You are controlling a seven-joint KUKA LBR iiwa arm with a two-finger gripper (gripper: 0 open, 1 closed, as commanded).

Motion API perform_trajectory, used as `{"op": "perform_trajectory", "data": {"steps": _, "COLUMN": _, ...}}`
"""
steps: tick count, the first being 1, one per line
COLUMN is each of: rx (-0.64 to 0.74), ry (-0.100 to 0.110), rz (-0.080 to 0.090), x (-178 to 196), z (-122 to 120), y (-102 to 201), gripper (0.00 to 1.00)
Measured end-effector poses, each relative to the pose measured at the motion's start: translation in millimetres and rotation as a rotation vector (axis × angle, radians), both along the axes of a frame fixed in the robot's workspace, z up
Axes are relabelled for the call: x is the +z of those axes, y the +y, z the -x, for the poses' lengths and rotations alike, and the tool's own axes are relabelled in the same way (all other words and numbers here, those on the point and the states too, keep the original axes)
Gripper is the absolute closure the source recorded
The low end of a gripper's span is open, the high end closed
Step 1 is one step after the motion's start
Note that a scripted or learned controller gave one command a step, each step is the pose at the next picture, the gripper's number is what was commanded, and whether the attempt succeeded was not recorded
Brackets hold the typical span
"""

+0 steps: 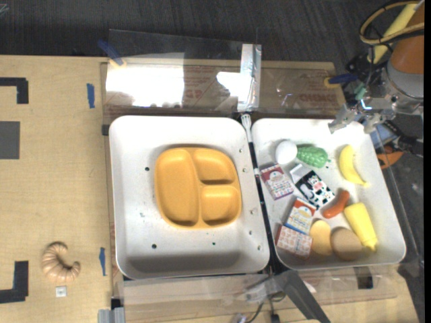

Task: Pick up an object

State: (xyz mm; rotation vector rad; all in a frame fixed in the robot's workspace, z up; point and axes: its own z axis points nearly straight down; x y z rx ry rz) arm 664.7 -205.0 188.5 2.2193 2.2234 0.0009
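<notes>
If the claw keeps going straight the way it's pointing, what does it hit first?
Probably the banana: the claw hangs over the right bin's far corner, aimed down and inward, though depth is unclear.

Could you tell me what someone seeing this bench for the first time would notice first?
Most likely the big yellow divided tray lying alone in the left bin. Next would be the crowd of toy food in the right bin: a banana near the far right side, a green item, small printed boxes and a corn cob. A croissant lies by itself on the bench at lower left.
</notes>
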Motion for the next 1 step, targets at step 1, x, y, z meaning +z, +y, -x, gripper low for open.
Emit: {"op": "perform_trajectory", "data": {"steps": 1, "rx": -0.152, "ry": 0.007, "rz": -0.004, "x": -79.2, "z": 65.3, "y": 1.3, "gripper": 0.0}}
